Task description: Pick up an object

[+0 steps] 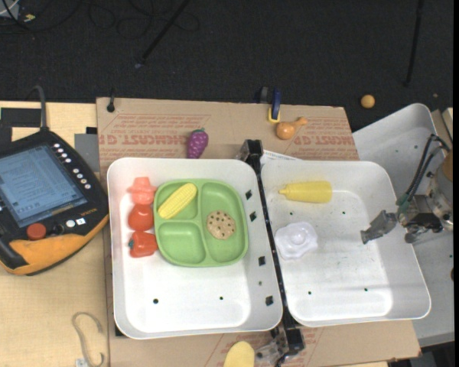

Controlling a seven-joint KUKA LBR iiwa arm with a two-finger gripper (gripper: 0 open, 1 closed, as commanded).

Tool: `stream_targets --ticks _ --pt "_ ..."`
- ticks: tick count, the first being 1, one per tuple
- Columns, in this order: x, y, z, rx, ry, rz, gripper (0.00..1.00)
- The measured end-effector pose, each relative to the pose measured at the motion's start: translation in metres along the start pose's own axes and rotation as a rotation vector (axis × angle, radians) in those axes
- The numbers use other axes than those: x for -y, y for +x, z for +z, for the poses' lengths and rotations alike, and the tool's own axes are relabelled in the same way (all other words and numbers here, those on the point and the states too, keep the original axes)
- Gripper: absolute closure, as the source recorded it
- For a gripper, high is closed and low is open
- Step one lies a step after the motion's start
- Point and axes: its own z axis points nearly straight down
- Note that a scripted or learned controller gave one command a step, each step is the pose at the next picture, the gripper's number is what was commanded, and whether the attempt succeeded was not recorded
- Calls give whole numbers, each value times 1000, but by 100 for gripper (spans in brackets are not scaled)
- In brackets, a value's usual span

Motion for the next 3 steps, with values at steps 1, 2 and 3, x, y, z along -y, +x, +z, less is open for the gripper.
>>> stream_targets --ticks 1,2,3 --pt "-2 -1 -6 3 -11 -2 0" --pt "3 8 55 1 -6 -4 0" --pt "-1 16 117 1 -7 -5 0"
